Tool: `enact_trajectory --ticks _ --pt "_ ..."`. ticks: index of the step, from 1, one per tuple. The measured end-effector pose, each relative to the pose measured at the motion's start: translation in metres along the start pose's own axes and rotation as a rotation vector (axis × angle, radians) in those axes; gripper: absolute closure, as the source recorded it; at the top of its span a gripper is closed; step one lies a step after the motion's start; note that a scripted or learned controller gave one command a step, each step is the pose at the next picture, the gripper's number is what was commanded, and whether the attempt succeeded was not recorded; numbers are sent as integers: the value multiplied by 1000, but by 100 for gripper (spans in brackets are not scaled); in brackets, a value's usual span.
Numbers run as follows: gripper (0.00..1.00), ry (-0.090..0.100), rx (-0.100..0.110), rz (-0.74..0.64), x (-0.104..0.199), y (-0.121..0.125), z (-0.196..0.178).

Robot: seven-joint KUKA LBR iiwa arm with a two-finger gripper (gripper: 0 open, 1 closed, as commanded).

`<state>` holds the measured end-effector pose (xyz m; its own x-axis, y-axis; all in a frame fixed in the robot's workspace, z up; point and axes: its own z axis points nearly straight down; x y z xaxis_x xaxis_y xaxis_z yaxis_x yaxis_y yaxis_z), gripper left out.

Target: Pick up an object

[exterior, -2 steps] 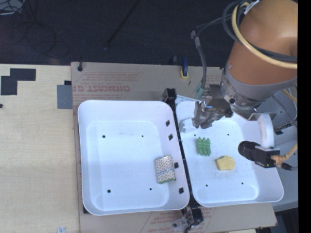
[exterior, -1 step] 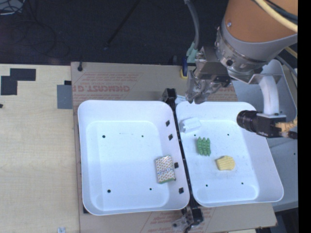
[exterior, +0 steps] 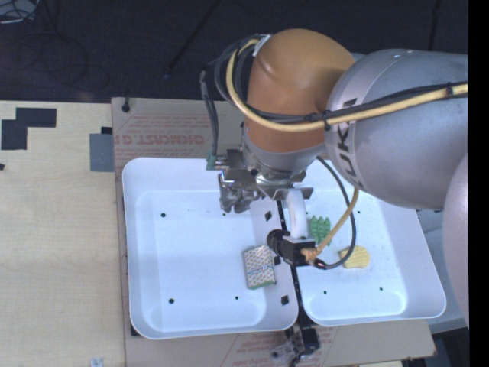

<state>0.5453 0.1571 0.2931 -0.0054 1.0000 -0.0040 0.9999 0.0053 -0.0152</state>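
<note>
The grey arm with its orange band [exterior: 294, 75] hangs over the ridge between the two white bins [exterior: 153, 312], its jaws hidden so I cannot tell their state, near the small patterned green-edged block [exterior: 259, 267] lying loose in the left bin's near right corner, a likely target.

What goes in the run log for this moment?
hand: over left bin, nothing seen held | patterned block: left bin | green item, yellow item: right bin

One fixed camera above the bench, slanting down on both white bins [exterior: 153, 205], arm [exterior: 382, 128] entering from right
</note>
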Motion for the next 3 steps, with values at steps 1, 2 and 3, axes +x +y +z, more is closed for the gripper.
enact_trajectory --ticks 1,2,3 --pt "100 0 -12 11 -55 61 17" --pt "100 1 -11 12 -117 30 -6" --pt "100 5 -10 0 -53 1 -17"
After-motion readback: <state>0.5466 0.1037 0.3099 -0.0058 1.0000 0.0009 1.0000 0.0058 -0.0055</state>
